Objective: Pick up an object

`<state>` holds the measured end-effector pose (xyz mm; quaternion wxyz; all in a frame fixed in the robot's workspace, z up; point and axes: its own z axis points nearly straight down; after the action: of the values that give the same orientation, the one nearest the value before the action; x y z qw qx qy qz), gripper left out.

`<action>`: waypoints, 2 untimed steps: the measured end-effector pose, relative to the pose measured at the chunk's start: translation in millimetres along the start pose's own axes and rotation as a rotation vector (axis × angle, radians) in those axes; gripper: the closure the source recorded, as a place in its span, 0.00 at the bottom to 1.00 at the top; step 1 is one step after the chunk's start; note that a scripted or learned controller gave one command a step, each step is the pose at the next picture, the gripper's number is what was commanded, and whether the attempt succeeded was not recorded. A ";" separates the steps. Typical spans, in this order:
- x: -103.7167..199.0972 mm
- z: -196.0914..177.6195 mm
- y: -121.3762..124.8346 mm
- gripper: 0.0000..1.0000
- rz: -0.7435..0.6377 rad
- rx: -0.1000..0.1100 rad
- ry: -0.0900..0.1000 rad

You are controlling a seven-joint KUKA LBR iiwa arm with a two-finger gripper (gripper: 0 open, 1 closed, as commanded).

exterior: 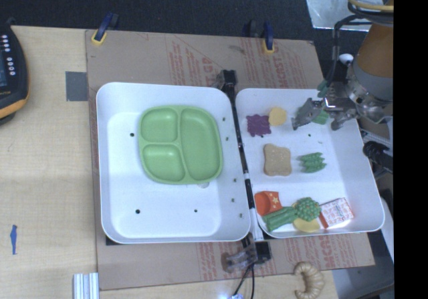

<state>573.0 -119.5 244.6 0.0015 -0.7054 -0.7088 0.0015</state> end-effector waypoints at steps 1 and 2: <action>21.8 118.2 -5.5 0.00 -0.001 0.011 0.002; 27.7 153.7 78.5 0.00 -0.003 -0.007 -0.001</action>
<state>650.7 -91.4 90.5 -0.0012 -0.7045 -0.7097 -0.0005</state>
